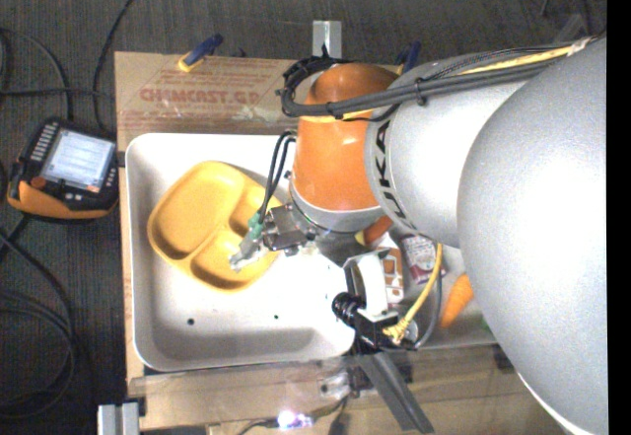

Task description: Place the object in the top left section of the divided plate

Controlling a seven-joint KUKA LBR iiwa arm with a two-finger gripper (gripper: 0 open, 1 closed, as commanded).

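The yellow, glossy plastic divided plate [202, 218] lies tilted in the left shallow white bin [163, 320], near its upper-left wall — bare floor below. The two-finger gripper [252, 244] hangs over the plate's right rim; its tips are too blurred to read, and the object can't be made out.
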